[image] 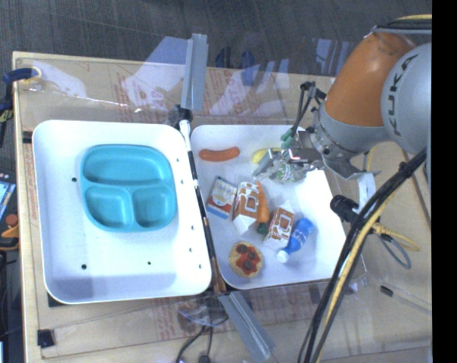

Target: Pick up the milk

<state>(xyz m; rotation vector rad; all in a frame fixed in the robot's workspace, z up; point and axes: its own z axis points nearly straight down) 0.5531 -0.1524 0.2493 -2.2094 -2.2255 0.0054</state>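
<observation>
A: Gripper status?
B: Gripper (278, 165) is above the right bin (319, 267), upper area. Finger spread cannot be determined; nothing visibly held.
A: Item count, right bin?
B: Three cartons: milk carton (221, 197), a brown-patterned carton (248, 200) touching it, another (280, 224) lower right. One carrot (263, 203), sausage (219, 155), blue-and-white bottle (297, 238), small tart (246, 259), yellow item (259, 156).
A: Left bin (54, 263)?
B: One blue divided tray (129, 185).
</observation>
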